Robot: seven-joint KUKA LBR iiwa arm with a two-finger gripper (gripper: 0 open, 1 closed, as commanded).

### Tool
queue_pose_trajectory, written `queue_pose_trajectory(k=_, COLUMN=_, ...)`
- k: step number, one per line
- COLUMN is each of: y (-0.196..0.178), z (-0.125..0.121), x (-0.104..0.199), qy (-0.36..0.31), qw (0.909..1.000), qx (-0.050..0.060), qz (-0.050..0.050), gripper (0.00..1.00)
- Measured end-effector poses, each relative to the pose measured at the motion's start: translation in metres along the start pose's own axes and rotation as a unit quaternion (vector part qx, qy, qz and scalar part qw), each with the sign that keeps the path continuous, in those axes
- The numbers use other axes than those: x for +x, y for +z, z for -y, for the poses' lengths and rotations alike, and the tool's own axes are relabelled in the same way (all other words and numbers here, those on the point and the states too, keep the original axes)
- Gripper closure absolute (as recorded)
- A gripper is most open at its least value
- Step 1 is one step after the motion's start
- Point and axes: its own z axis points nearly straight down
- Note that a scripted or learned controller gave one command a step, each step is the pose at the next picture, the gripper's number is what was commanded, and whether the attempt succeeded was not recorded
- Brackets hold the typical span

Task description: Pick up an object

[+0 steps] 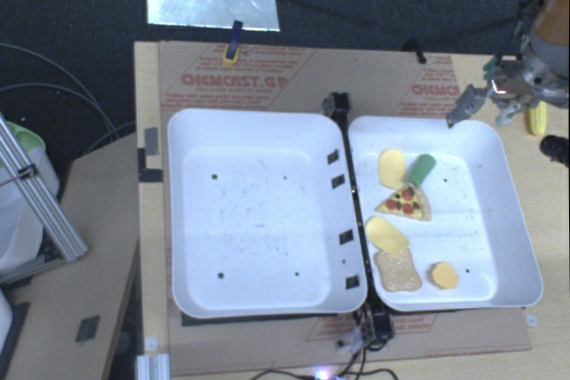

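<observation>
A bench [267,76] seen from above carries two shallow white bins side by side. The left bin [258,209] has only small marks on its floor. The right bin [508,191] holds toy food clustered near its left wall: a yellow round piece [392,167], a green cylinder [419,169] touching it, a pizza slice [405,204] just below, a yellow oval [387,234], a slice of toast [397,270] and a small orange chunk [444,275]. The arm enters from the right, and its claw [485,102] hovers above the far right corner of the right bin, fingers spread apart and holding nothing. Any of these pieces could be the object to pick up. The risk from here seems to be crowding: the pieces lie close together and near the bin wall, so a descending finger may land on a neighbour, push a flat piece aside, or close on air.
</observation>
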Motion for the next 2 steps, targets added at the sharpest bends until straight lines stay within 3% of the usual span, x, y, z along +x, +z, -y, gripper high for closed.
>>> queue_pose_trajectory(k=1, y=0.167, z=-0.019, x=0.039, qy=0.000, qw=1.0000, qx=-0.006, qz=0.001, gripper=0.00)
queue_pose_trajectory(k=2, y=0.183, z=0.028, x=-0.016, qy=0.003, qw=1.0000, qx=0.002, qz=0.000, gripper=0.00)
